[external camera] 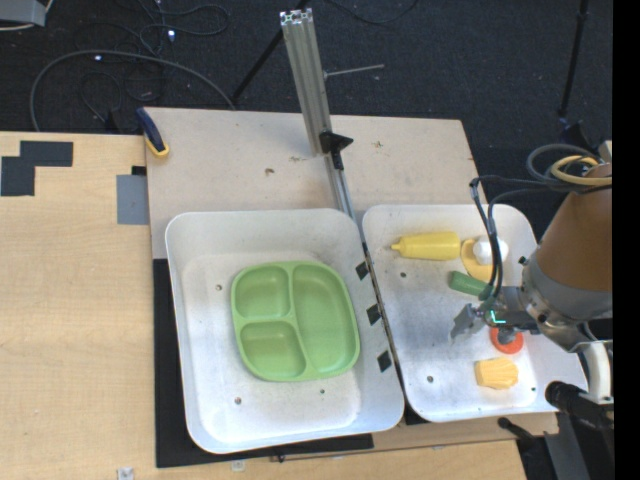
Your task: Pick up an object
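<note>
Two white bins sit side by side on the desk [400, 158]: the left bin [200, 268] holds a green divided tray [295, 320]. Over the right bin [420, 368], the end effector [468, 321] hangs with fingers apart, gripping nothing, between a yellow bottle [430, 246], green piece [468, 284], orange-red piece [508, 340] and yellow block [497, 372].

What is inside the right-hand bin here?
The right bin holds a yellow bottle, a green piece, a yellow block and a red-orange item. The arm covers part of the bin's right side.
</note>
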